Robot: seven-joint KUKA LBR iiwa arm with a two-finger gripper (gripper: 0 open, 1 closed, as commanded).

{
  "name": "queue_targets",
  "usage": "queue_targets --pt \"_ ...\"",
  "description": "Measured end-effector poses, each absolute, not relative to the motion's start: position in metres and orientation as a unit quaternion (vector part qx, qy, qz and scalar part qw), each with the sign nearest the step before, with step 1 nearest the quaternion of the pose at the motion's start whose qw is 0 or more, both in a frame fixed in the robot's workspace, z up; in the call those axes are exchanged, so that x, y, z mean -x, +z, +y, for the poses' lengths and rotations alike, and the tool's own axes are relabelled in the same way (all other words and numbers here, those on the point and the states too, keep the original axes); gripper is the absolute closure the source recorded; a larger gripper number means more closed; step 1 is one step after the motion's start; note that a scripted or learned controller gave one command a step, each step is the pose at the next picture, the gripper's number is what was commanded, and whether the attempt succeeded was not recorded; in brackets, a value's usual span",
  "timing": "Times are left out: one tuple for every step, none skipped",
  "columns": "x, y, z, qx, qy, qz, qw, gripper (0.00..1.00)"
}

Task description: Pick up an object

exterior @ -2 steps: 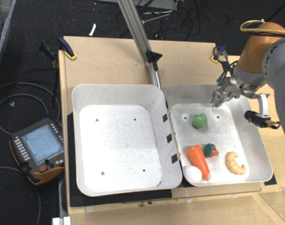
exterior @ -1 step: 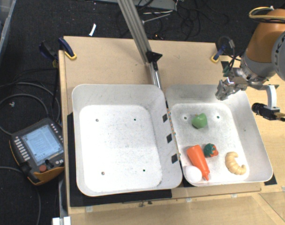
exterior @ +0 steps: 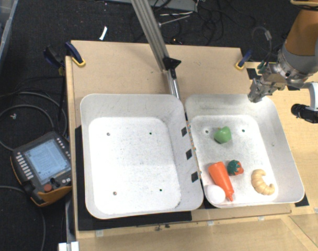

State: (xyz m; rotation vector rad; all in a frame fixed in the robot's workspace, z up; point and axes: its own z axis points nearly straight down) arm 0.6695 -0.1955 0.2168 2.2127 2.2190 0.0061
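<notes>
1. Progress: as far as the view shows, the pick is not yet done. The tool (exterior: 257, 94) hangs at the far right corner of the right bin (exterior: 284, 140), over its rim, well apart from every object in it. Nothing can be seen between its tips, so it carries no object.

2. Tool state: it points downward and looks dark and narrow from this angle. Whether it is spread or closed I cannot tell, because the tips blur into one shape.

3. What is left, in my judgement: the whole grasp. The arm (exterior: 303, 35) would need to travel toward the near side of the right bin, descend over one object, close on it and lift.

4. Where the candidates lie: all sit in the right bin.
   - One green toy vegetable (exterior: 223, 135), alone near the middle of the bin and closest to the tool.
   - One orange toy carrot (exterior: 222, 178), lying at a slant near the front left.
   - One white egg-like ball (exterior: 216, 194), touching the carrot's lower end.
   - One small red and green toy (exterior: 234, 167), just beside the carrot on its right.
   - One pale croissant toy (exterior: 262, 182), near the front right wall.

5. Count: five objects in total, one of each kind.

6. Bins: two white bins side by side on the bench (exterior: 127, 69). The left bin (exterior: 91, 140) has only bare speckled floor.
</notes>
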Motion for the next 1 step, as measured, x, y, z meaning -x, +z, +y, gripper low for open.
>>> queue_targets --pt "-0.6454 0.2251 -0.1471 -0.705 0.0008 0.71 0.0 1.0"
